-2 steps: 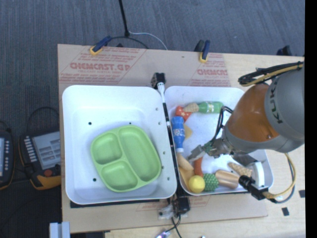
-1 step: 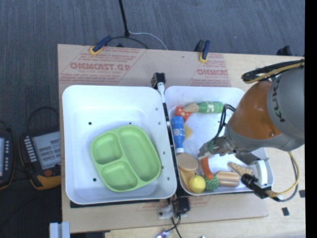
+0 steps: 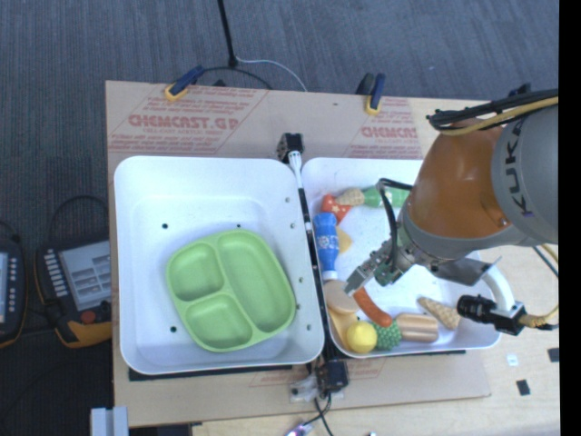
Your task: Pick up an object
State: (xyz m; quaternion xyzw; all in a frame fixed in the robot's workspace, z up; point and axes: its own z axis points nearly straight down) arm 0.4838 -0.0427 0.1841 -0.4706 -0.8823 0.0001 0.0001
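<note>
The right bin (image 3: 359,165) holds several toy foods. A blue bottle (image 3: 327,243) lies along its left wall, with a red and orange piece (image 3: 332,207) and a yellow corn cob (image 3: 352,196) behind it. Near the front lie a tan bread piece (image 3: 339,298), a red chili (image 3: 374,308), a yellow lemon (image 3: 361,337), a green knobbly piece (image 3: 388,336), a hot dog (image 3: 418,327) and a waffle cone (image 3: 439,312). My gripper (image 3: 374,278) hangs open just above the chili's upper end, beside the bottle's lower end, with nothing between its fingers.
A green divided plate (image 3: 231,289) lies in the left bin (image 3: 145,182). The ridge between the bins runs just left of the blue bottle. The arm's orange and grey body (image 3: 458,198) covers the right bin's back right part.
</note>
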